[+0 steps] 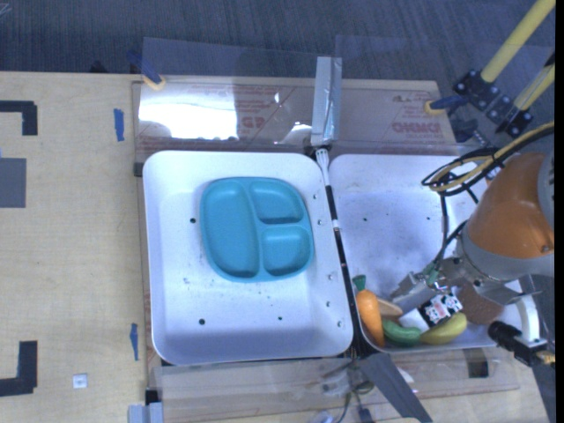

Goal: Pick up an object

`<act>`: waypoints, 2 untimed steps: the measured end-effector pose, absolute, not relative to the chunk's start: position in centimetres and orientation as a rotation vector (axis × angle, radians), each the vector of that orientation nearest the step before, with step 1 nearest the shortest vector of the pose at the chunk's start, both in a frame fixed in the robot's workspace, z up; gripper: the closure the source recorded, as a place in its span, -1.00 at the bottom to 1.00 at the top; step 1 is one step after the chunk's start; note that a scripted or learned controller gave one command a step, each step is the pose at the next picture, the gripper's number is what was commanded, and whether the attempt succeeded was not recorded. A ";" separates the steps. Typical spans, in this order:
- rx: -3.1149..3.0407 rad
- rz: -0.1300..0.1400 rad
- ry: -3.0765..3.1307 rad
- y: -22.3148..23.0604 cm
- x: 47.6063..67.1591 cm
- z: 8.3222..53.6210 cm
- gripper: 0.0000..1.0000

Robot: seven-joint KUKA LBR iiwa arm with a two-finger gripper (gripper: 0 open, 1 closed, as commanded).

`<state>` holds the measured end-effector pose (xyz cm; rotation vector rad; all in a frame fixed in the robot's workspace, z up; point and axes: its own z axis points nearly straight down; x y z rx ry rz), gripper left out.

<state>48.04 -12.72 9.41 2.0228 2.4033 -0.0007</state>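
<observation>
Toy carrot lies beside the fingers; their spread is unclear.

A blue divided tray lies in the middle of the left bin. Clear plastic sheeting stands just behind that bin.

the bench and the floor behind it

a pale wooden bench fills the left and near side, marked with black tape corners and small blue tape strips. beyond it lies dark blue-grey carpet. a clear plastic sheet at the back catches a bright glare from overhead light.
</observation>
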 end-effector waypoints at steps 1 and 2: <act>2.095 0.003 2.340 -9.9 53.8 9.6 -1.00; 2.163 -0.002 2.272 -18.9 48.3 8.7 -1.00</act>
